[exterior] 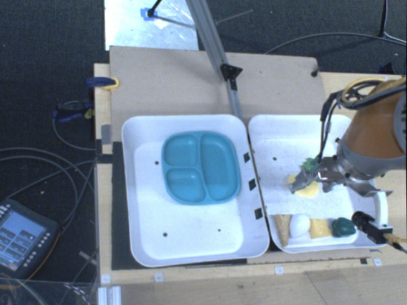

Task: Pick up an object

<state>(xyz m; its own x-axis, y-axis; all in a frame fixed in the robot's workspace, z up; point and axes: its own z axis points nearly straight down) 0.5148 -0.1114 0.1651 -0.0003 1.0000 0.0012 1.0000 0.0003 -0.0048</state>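
You are looking down at a slant on a bench with two shallow white bins side by side. The left bin holds one blue plate with three compartments, lying flat near the bin's middle.

The right bin holds the small things. Lying on its floor, right of centre, is a pale yellow object, soft-edged and flattish, perhaps a banana piece or lemon wedge; its exact kind is too small to tell. Just above it sits a small dark green piece, leafy or knobbly in outline.

The arm, grey with an orange band, reaches in from the right. Its gripper is low over the right bin, directly at the yellow object and the green piece. It touches or overlaps both in this view, but you cannot tell how far it is open, nor whether anything sits between its tips.

Along the right bin's near edge lie four more things in a row: one tan wedge, one white egg-shaped thing, one yellow block and one dark teal lump. They lie close together, neighbours touching or nearly so. That makes six small things in the right bin and one plate in the left.
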